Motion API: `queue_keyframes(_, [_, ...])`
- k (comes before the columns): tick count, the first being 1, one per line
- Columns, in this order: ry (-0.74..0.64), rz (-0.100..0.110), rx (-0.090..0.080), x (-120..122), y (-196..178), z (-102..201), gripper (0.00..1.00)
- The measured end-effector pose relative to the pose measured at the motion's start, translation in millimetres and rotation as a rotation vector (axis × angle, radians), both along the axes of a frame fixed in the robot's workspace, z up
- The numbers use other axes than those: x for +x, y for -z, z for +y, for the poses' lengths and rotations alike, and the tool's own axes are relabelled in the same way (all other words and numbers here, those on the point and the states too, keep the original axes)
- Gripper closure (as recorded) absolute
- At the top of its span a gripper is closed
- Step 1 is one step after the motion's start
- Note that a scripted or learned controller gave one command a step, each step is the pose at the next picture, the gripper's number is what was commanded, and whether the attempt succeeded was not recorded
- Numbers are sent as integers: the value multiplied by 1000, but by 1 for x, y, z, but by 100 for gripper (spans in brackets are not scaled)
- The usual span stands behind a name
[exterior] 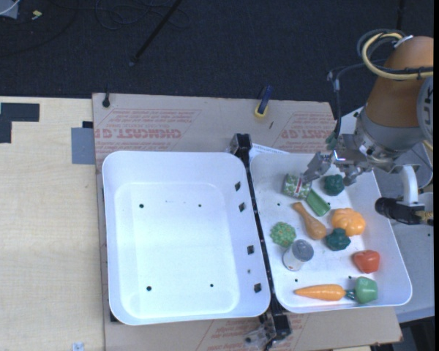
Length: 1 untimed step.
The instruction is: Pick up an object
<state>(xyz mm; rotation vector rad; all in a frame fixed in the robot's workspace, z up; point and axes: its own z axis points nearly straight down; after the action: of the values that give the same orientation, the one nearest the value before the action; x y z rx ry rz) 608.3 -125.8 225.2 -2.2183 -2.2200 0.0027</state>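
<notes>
The right bin (395, 229) holds several toy foods. My gripper (331, 170) hangs over its far part with its fingers spread open. One fingertip (312, 170) is just above a green and pink can (295, 186). A dark green vegetable (334, 184) lies right below the gap between the fingers, and nothing is held between them. A green cucumber (317, 202) and a tan squash piece (309, 220) lie just in front of the gripper.
Also in the right bin are an orange pepper (349, 221), a dark broccoli (337, 240), a light green broccoli (282, 234), a silver can (300, 253), a red tomato (366, 260), a carrot (320, 292) and a green pepper (365, 289). The left bin (113, 196) sits beside it.
</notes>
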Motion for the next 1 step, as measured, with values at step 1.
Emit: queue_keyframes(1, [5, 10, 1, -53, 80, -43, 0])
